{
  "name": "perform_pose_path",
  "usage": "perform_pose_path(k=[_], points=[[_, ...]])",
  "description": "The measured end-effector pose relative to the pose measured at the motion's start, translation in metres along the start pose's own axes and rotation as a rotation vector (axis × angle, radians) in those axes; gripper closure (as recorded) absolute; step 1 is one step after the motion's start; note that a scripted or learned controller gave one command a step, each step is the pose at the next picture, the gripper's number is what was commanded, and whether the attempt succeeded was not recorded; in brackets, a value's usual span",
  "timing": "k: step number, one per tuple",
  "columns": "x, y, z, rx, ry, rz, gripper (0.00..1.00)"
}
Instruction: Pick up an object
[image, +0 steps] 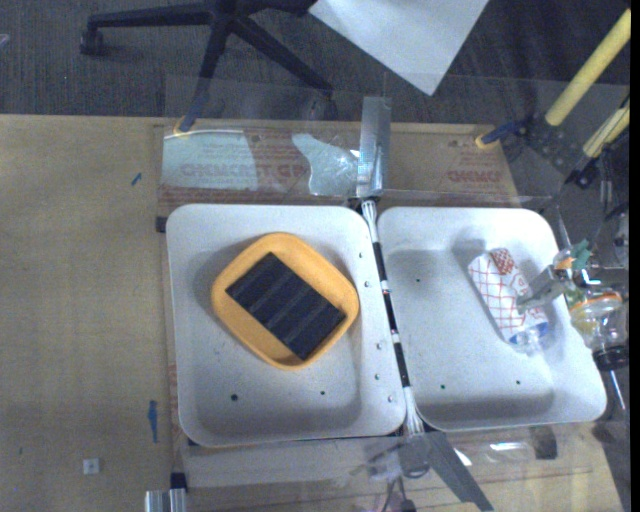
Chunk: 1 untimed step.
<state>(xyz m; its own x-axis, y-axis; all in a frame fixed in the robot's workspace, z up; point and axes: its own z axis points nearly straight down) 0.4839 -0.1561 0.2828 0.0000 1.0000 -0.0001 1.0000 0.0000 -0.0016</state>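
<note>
Camera view: claw (556, 277), grip state unclear, meets the white packet with red-checked print (503, 290) from its three o'clock side, in the right bin (450, 330).

Legible markings on the bench.
Faint red lettering on the cardboard (250, 172) behind the bins; words cannot be read.

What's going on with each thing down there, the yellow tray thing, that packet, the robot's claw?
Yellow rounded-square object with a dark ribbed panel: lying flat in the left white bin, turned at an angle, untouched.
Red-and-white patterned packet: lying in the right white bin near its right side.
Gripper: low over the packet's right edge; hold unclear.
</note>
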Motion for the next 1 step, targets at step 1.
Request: perform_pose_path(k=[1], points=[[0.0115, 0.0376, 0.1001, 0.0, 0.001, -0.115, 0.0]])
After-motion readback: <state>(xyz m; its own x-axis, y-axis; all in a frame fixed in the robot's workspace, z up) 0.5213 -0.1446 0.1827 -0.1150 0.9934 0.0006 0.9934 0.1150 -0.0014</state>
